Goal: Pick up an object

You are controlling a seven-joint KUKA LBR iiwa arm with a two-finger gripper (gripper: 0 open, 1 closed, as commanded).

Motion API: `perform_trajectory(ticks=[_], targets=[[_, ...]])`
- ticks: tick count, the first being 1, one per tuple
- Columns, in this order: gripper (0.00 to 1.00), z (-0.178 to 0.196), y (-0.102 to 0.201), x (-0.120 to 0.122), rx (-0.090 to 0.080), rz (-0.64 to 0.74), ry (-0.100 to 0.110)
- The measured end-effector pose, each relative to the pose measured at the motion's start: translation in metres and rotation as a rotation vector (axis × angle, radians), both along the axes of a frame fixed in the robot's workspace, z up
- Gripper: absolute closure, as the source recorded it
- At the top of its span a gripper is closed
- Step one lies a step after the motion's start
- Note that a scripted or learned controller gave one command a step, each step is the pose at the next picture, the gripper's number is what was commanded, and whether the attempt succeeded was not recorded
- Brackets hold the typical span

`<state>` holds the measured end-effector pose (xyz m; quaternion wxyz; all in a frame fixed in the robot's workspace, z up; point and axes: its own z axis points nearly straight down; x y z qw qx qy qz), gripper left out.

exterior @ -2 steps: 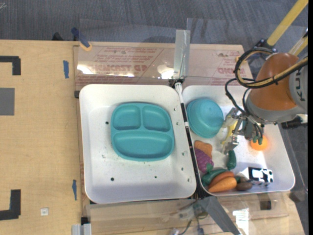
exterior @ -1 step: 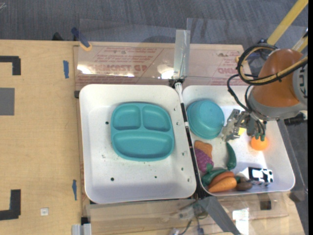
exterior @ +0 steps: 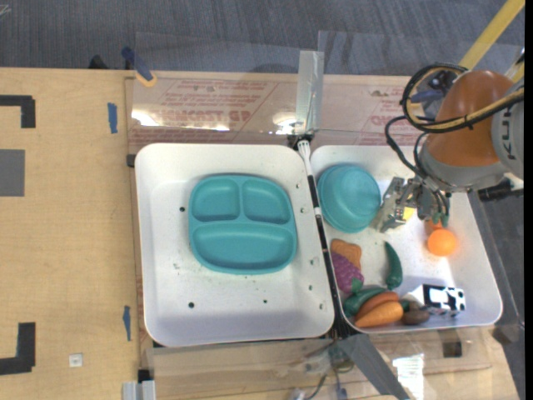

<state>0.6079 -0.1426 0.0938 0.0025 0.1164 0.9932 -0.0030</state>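
My gripper [exterior: 410,207] hangs low over the right bin [exterior: 481,267], just right of a teal bowl [exterior: 348,196]. Its fingers [exterior: 390,209] stand apart, so it is open. A small yellow object [exterior: 407,213] shows in the gap between them; whether it is touched I cannot tell. An orange ball [exterior: 442,242] lies right of and below the gripper. A green pepper [exterior: 392,265] lies below it. Purple grapes [exterior: 346,274], a carrot [exterior: 380,312] and a black-and-white toy [exterior: 444,299] lie along the bin's near side.
The left bin [exterior: 162,248] holds a teal divided plate [exterior: 243,222]. A clear upright panel [exterior: 309,90] stands behind the wall where the two bins meet. Cables [exterior: 429,86] loop above the orange wrist band [exterior: 470,119].
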Motion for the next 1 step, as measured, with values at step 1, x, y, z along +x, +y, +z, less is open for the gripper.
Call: perform_trajectory(ticks=[1], targets=[[1.00,-0.0040,0.0360,-0.1026,0.006,0.130,-0.002]])
